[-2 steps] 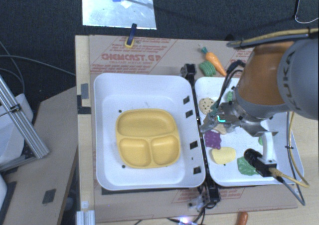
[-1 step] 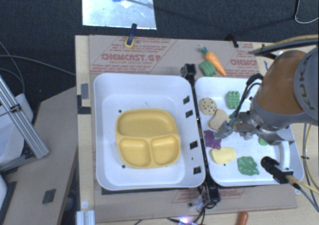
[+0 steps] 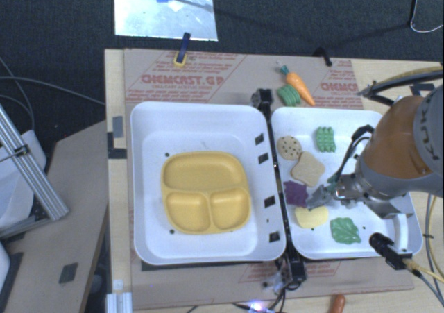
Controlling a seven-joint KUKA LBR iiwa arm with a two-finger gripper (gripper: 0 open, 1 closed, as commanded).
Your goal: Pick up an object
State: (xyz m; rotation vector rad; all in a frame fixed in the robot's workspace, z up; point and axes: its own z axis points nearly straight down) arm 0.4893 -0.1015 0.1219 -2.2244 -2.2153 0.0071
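Overhead slanted view of a bench holding two shallow white bins side by side. The left bin [image 3: 149, 131] contains a yellow divided tray [image 3: 205, 190] with three compartments. The right bin [image 3: 347, 119] holds small toy foods: a round cookie [image 3: 288, 146] near its upper left, a green ridged piece [image 3: 325, 139] to the cookie's right, a tan slice of bread [image 3: 308, 168] below the cookie, a purple piece [image 3: 295, 193] just under the bread, a pale yellow piece [image 3: 311, 217] beneath that, and a green leafy piece [image 3: 345, 230] toward the bin's lower right.

The grey arm with its orange band [image 3: 399, 141] reaches in from the right, over the right bin. Its gripper [image 3: 322, 196] points left and sits low among the foods, just beside the purple piece and just above the pale yellow piece, near the bread's lower edge. The metal tips blur together, so it cannot be told how far apart they are, or whether anything is between them.

Outside the bins, a toy carrot [image 3: 299, 85] lies on the cardboard above the right bin.
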